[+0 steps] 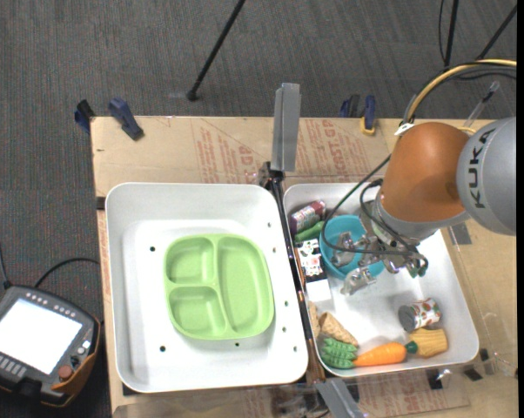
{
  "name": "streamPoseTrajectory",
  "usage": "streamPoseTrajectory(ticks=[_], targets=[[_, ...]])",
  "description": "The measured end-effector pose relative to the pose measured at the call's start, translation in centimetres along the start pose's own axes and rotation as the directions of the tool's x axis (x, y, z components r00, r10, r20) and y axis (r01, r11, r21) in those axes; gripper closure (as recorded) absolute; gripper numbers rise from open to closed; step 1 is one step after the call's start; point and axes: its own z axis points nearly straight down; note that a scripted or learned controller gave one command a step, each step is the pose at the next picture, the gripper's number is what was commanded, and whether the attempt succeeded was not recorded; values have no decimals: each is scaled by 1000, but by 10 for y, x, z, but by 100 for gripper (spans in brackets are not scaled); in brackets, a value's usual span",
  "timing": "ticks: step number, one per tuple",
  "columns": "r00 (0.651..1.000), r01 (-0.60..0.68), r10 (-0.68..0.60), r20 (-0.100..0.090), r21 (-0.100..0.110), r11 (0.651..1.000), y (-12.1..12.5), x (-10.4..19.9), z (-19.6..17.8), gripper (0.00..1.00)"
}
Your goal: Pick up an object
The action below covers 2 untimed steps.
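Observation:
My gripper (pixel 375 273) hangs low in the right bin (pixel 453 277), just over the right rim of a teal bowl (pixel 342 238). The wrist and cables hide its tips. Around it lie a small can (pixel 307 212) at the bin's back left, a green piece (pixel 310 230) beside it, a black-and-white box (pixel 311 258), a patterned can (pixel 420 313), an ear of corn (pixel 429 344), a carrot (pixel 380 354), a green vegetable (pixel 338 352) and a tan wedge (pixel 333 326).
The left bin (pixel 131 233) holds a light green divided plate (pixel 218 286). A grey post (pixel 285 129) rises behind the divider between the bins. Blue clamps (pixel 123 116) grip the bench's back edge. A teach pendant (pixel 36 342) lies on the floor at lower left.

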Motion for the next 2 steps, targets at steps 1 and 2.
streamPoseTrajectory(ticks=[1,2], targets=[[999,38,-38,34,4,999,-117,34,-172,100],[971,237,-237,19,-10,971,-70,18,-102,100]])
